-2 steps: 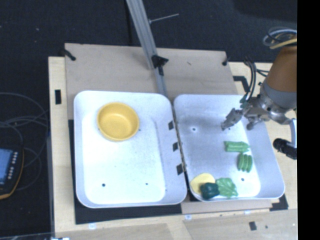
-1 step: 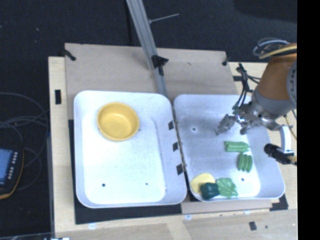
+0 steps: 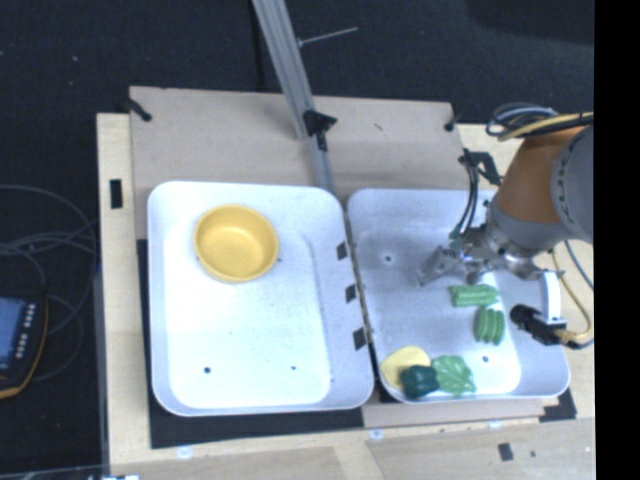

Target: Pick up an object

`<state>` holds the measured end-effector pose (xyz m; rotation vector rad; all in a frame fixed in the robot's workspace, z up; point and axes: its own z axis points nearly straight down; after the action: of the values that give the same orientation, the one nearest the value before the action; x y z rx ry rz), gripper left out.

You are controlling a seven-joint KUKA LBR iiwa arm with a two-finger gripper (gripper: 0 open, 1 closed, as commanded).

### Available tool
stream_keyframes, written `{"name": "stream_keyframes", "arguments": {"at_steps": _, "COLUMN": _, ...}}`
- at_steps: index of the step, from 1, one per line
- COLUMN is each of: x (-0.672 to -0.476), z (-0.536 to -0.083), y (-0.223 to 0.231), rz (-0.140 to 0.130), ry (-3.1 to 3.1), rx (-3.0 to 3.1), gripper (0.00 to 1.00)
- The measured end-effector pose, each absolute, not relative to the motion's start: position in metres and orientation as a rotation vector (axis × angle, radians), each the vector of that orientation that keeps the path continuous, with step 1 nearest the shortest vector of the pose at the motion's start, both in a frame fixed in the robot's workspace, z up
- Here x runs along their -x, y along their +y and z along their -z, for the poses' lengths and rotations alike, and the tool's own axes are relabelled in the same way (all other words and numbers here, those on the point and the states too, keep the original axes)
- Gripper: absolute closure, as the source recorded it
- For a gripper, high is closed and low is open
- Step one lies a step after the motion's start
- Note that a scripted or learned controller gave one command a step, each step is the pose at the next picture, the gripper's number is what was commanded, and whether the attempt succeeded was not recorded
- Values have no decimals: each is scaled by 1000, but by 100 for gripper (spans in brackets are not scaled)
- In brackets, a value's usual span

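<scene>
My gripper [image 3: 455, 265] hangs over the middle of the right bin [image 3: 400, 233], its fingers spread apart with nothing between them. Just right of and below the fingertips lies a light green object [image 3: 472, 295], and under that a darker green ridged one [image 3: 489, 324]. At the bin's front edge sit a yellow piece [image 3: 400, 359], a dark green piece [image 3: 420, 380] and a leafy green piece [image 3: 455, 373], bunched together.
The left bin [image 3: 250, 358] holds a yellow bowl [image 3: 236, 242] at its back left. A grey metal pole [image 3: 290, 68] slants in from the top to the divide between the bins. The arm's grey and orange wrist [image 3: 535, 193] covers the right bin's right side.
</scene>
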<state>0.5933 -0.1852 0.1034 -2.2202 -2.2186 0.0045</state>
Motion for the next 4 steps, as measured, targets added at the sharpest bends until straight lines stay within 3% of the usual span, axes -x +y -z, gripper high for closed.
{"name": "stream_keyframes", "arguments": {"at_steps": 1, "x": -595, "z": -117, "y": -186, "rz": 3, "ry": -2221, "rx": 2224, "gripper": 100}}
{"name": "stream_keyframes", "arguments": {"at_steps": 3, "x": -599, "z": -202, "y": -188, "rz": 4, "ry": -2224, "rx": 2224, "gripper": 100}}
{"name": "stream_keyframes", "arguments": {"at_steps": 4, "x": -590, "z": -213, "y": -146, "rz": 3, "ry": -2225, "rx": 2219, "gripper": 100}}
